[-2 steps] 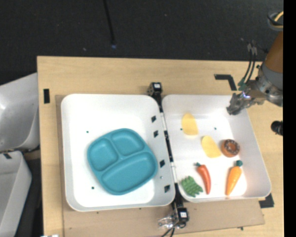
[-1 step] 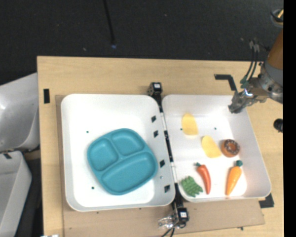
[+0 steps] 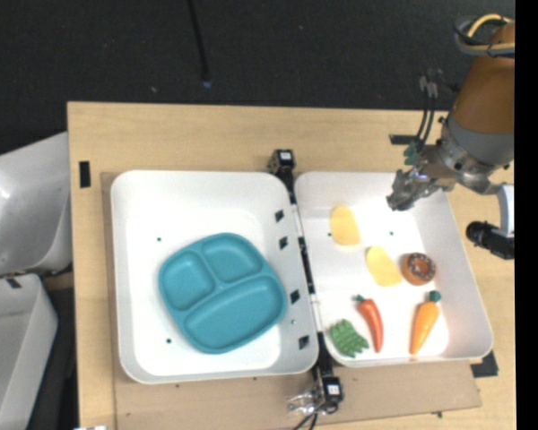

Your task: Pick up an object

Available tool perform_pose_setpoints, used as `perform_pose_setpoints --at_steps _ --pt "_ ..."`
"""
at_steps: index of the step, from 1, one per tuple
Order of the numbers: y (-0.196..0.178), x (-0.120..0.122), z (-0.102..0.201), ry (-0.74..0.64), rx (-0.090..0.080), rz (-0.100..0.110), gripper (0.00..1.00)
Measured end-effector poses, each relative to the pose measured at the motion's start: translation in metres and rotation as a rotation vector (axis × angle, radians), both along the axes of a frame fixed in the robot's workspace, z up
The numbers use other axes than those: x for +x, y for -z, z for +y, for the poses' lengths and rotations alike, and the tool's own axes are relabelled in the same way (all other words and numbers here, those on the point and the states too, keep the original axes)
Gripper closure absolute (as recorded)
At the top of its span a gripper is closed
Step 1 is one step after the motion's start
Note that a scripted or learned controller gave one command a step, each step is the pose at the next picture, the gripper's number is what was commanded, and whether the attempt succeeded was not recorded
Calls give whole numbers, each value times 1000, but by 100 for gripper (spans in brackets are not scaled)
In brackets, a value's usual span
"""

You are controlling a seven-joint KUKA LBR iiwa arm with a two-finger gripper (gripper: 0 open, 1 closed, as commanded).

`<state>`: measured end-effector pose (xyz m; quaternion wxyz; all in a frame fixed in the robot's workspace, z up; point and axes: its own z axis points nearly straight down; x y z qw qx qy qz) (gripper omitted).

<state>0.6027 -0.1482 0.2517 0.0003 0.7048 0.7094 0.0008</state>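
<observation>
— So, where is the gripper now?
— Over the far right corner of the right bin; whether its fingers are apart I cannot tell.
— And what lies nearest?
— The yellow piece, to its left and a little toward us, long axis running away from us.
— Any writing?
— None I can read.

Glossy white plastic bins on a matt, light wooden counter; left of the hand, a smooth teal plastic plate.
</observation>
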Motion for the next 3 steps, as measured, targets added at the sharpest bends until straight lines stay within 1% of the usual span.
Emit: perform_pose_setpoints --at_steps 1,2,3 --pt "9 5 59 -1 0 1 100" --pt "9 10 121 -1 1 0 100" --pt "13 8 164 1 0 2 100"
